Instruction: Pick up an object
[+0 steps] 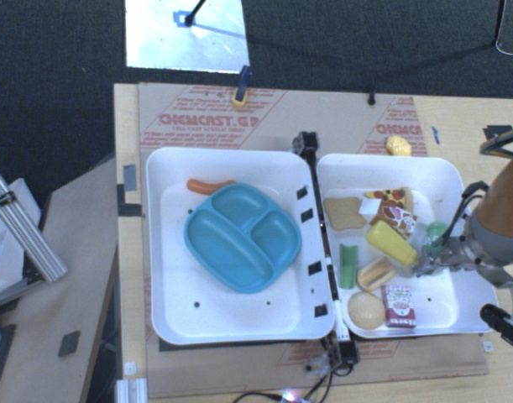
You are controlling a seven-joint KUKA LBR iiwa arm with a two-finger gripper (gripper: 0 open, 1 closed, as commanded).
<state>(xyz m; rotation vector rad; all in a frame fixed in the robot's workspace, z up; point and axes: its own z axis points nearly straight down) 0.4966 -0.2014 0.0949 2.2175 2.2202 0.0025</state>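
1. The arm's gripper (430,259) reaches into the right bin (445,173) from the right; whether its fingers are spread or pinching something cannot be told.
2. Just left of it lie a yellow block (389,243), a bread roll (375,272) and a green stick (348,264).
3. Farther back are a pizza slice (394,206) and toast (343,213); nearer, a round bun (366,310) and a red packet (399,305).
4. The left bin (168,225) holds a blue divided plate (241,236) and, beyond it, an orange sausage (208,185).

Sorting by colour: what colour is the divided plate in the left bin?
Light blue divided plate, clearest in the camera view.
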